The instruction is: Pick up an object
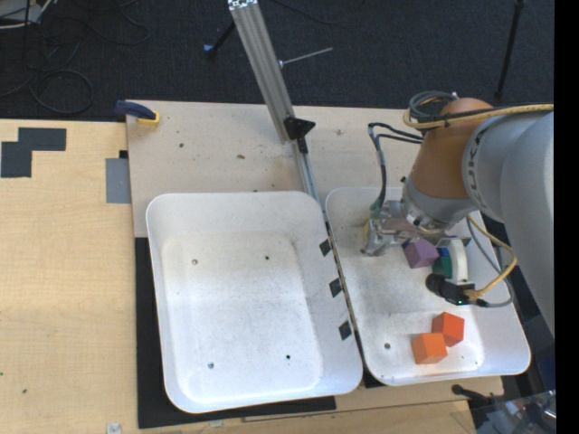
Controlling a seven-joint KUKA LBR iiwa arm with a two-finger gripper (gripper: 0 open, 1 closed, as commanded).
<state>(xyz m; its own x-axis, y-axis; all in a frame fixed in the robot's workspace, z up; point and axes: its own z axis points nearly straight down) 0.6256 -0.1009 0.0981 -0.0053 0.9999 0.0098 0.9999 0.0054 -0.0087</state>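
Purple block [421, 253]: in the right bin [507, 365], upper half, on the floor, touching or just beside a green piece [444, 263] on its lower right and partly overhung by the wrist of the arm [507, 161]. Close to cubical as seen, so no marked long axis and no real pointing direction; edges set at a slant to the bin walls, one corner turned toward the lower left. Two orange blocks [450, 326] [429, 348] lower in the same bin, touching or nearly so, well apart from the purple one, likewise squat and without a clear long axis, each skewed to the walls. Gripper [374, 240] low over the bin floor, just left of the purple block and near the wall shared with the left bin [181, 242]; amount of opening not readable from this view, nothing seen in its grasp. Likely failures, judged from this layout: closing on bare floor, through standing beside the block rather than over it; nudging the block against the green piece instead of seizing it; a slipping corner-to-corner grip, owing to the slanted edges; snagging of the loose cable [488, 289] hanging beside the wrist.
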